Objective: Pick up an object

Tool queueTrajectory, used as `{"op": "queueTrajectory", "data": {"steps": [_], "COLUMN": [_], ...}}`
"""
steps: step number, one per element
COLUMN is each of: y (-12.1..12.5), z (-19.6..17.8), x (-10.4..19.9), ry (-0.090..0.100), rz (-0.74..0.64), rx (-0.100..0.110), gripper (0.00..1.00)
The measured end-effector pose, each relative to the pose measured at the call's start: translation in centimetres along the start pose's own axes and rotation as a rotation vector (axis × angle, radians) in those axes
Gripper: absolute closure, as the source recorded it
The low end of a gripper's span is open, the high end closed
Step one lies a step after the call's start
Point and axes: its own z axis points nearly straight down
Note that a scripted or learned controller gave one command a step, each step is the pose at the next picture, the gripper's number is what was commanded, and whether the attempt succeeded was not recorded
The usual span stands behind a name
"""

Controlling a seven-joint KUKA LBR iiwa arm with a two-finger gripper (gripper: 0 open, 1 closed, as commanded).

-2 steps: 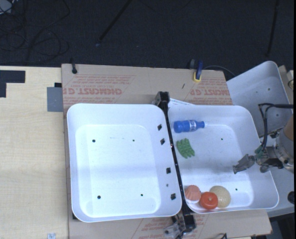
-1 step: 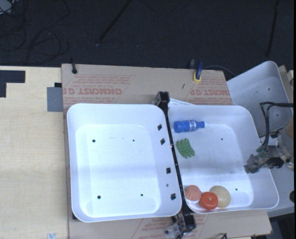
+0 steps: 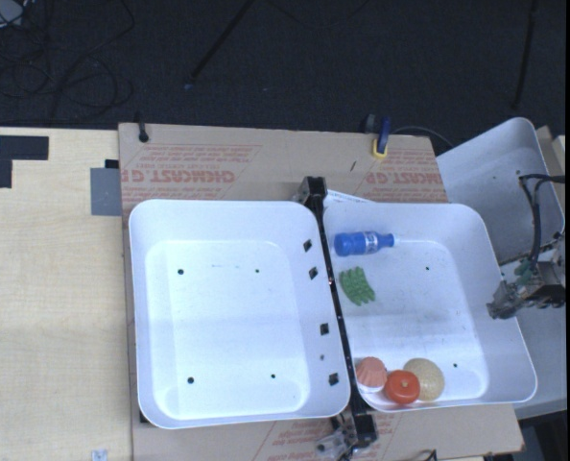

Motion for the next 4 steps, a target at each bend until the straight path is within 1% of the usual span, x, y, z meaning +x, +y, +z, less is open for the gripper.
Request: {"op": "queueTrajectory", "data": {"steps": [1,2,3,4], "y": [-0.1,0.0,0.0,0.1], "z": [15.1,13.4,4.4,-5.0], "x": [3.8,3.7,-0.2,0.0], "ry": [0.001,0.004,-0.003,-0.002], "rz": [0.001,0.002,0.005,0.000], "rx": [0.003,0.003,-0.003,-0.006], "gripper": [1.00,1.00,1.00,1.00]}}
